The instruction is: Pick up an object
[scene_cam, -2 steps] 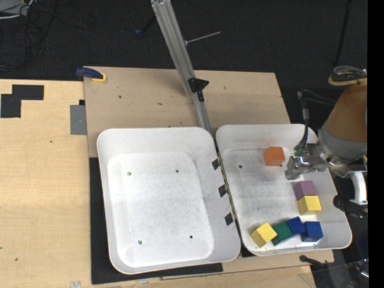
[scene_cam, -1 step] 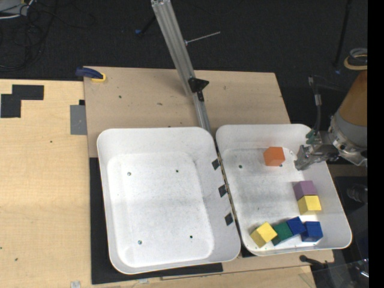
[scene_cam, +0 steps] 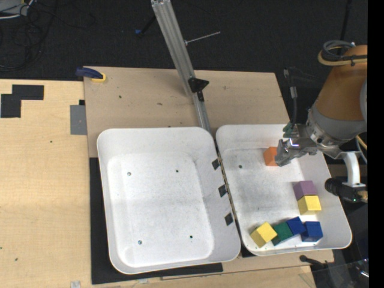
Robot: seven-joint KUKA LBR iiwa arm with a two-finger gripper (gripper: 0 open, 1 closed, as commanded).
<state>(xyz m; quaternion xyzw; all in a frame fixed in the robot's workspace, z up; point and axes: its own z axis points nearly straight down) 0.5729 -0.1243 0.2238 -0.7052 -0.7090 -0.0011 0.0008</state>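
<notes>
Near row, right bin: yellow block (scene_cam: 263, 233), green block (scene_cam: 281, 231) and two blue blocks (scene_cam: 296, 225) (scene_cam: 312, 230), packed touching along the front wall; matte, hard-edged cubes, several turned at a slant.
Mid right bin: yellow cube (scene_cam: 309, 204) with purple cube (scene_cam: 305, 189) just behind it, touching, close to the right rim.
Right bin (scene_cam: 240, 138): shallow white tray, rounded corners, low lip, floor lightly speckled; bare floor wide through the centre and left half.
Left bin (scene_cam: 156, 135): same white tray, larger, a few dark dots on the floor; rim pressed against the right bin's rim, small black clips (scene_cam: 221, 190) along the seam.
Orange block (scene_cam: 271, 156): small cube in the rear part of the right bin, partly covered on its right side by the pincer; clear floor to its left and front.
Pincer (scene_cam: 289, 151): metallic, down at the orange block's right edge, touching or just beside it; open or closed, cannot tell.
Arm (scene_cam: 339, 101): grey wrist under a smooth orange band, over the right bin's far right corner.
Tabletop (scene_cam: 42, 179): pale wood grain, flat, with black and grey patches at far left.
Far: ribbed aluminium rail (scene_cam: 177, 50) leaning from the bins' seam up toward the dark background.
</notes>
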